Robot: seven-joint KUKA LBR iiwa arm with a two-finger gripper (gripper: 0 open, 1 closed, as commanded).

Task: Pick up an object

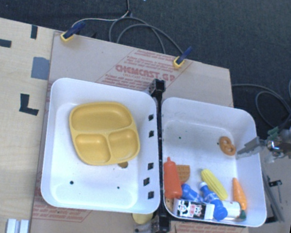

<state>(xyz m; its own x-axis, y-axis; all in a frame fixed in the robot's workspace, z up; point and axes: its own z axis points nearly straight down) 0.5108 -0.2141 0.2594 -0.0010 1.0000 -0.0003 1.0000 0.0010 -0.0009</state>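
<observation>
Gripper: the gripper sits at the right edge of the right bin, reaching in from the right; whether it is spread or pressed together cannot be told, and nothing shows in its grasp.
Nearest object: a small brown pretzel lies on the bin floor just left of the gripper, apart from it.
Other objects: a yellow corn cob lies below the pretzel, tilted; an orange carrot lies near the bin's right wall; a red bottle stands along the left wall, with a brown waffle piece just beside it.
Front row: a black-and-white carton lies along the near wall, with blue toy pieces just above and beside it.
In the way: the bin's right rim lies beneath the gripper; the floor between the pretzel and the gripper is bare.
Left bin: the left bin holds a yellow divided plate, tilted, with a small brown thing peeking out from under its lower edge.
Base: both bins rest on a cardboard sheet clipped at its far edge.
</observation>
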